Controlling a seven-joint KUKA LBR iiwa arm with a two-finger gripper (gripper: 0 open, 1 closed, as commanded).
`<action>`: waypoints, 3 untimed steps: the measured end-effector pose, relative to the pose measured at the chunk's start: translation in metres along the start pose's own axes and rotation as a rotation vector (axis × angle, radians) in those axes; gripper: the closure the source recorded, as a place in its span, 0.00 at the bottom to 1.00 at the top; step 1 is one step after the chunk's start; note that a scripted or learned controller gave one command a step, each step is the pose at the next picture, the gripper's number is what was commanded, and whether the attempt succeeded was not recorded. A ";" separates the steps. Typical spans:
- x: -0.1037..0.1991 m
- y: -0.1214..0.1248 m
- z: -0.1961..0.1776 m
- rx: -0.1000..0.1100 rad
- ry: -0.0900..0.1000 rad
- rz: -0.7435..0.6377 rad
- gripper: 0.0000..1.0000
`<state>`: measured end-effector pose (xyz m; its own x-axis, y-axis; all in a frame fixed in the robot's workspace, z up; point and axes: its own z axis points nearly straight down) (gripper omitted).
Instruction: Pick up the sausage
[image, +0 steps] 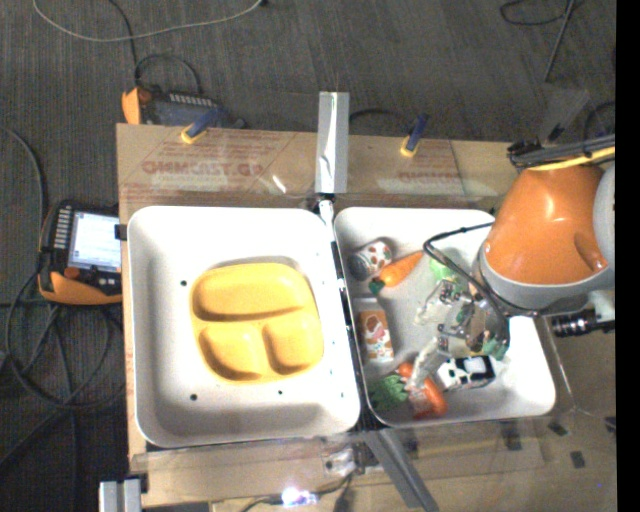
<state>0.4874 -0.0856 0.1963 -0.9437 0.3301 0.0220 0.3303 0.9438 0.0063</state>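
The gripper (452, 322) hangs low over the middle of the right bin (520, 400), beneath the orange wrist band. A reddish-orange elongated piece (428, 396), likely the sausage, lies at the bin's front, just below and left of the gripper, beside something green (392, 390). I see nothing clearly held in the gripper. Wires and the gripper body hide part of the bin floor beneath them.
Also in the right bin are a carrot (402, 269), a small can (373, 256), an orange-brown labelled packet (375, 335) and a black-and-white item (468, 372). The left bin (150, 300) holds a yellow divided tray (258, 318). A metal divider post (332, 140) stands behind the bins.
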 end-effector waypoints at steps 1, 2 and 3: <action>-0.007 -0.016 0.100 0.003 -0.026 0.106 0.00; -0.006 -0.014 0.094 0.002 -0.014 0.106 1.00; -0.022 0.023 0.000 0.007 -0.017 -0.044 1.00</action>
<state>0.5153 -0.0713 0.1964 -0.9574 0.2887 0.0045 0.2887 0.9574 -0.0003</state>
